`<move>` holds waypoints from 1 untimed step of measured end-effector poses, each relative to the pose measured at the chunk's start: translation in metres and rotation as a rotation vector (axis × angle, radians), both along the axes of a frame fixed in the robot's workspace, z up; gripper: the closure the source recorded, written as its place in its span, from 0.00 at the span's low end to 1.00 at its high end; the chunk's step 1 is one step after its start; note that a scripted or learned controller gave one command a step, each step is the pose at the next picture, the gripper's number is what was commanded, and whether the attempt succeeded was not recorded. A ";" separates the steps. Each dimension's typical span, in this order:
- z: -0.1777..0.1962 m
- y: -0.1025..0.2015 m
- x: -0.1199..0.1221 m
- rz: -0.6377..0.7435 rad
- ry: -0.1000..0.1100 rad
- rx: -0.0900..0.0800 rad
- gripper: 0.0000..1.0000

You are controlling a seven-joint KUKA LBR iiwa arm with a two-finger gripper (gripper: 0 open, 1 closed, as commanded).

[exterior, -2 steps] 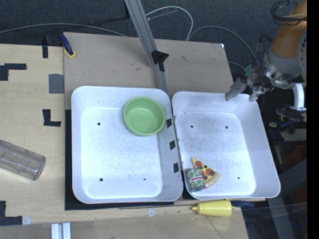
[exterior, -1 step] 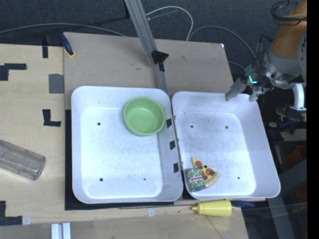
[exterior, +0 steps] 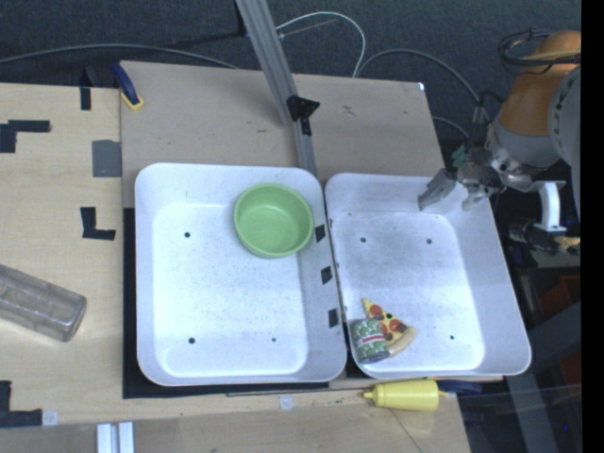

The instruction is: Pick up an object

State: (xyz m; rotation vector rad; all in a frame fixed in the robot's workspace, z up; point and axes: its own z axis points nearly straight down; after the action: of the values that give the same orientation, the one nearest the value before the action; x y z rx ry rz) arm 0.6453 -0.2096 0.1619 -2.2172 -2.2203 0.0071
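1. Bins sit side by side on the bench: the left bin [exterior: 170,281] and the right bin [exterior: 472,281], touching along their inner rims.
2. A green bowl [exterior: 274,220] sits upright in the left bin, at its far right corner, close to the shared rim.
3. A pizza toy [exterior: 389,327] lies flat in the right bin, near its front left corner. Its long axis runs on a slant, with the narrow tip toward the far left and the broad crust toward the front right.
4. A small packet [exterior: 368,341] touches the pizza toy on its left and lies against the bin's left wall. It carries a green and red print, too small to read.
5. A yellow bottle [exterior: 406,395] lies on its side on the bench just in front of the right bin, with its long axis running left to right and its nozzle pointing left.
6. A clear plastic cylinder [exterior: 38,302] lies on its side at the bench's left edge, well apart from the bins.
7. The gripper [exterior: 455,191] hangs over the far right corner of the right bin, well apart from the pizza toy. Its two fingers stand spread apart with nothing between them.
8. No writing or brand can be read on anything.
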 end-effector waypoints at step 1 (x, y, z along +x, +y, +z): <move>-0.044 0.002 -0.004 0.001 0.000 0.000 0.00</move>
State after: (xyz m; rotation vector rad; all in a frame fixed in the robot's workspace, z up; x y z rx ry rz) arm 0.6415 -0.2074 0.1177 -2.2161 -2.2210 0.0073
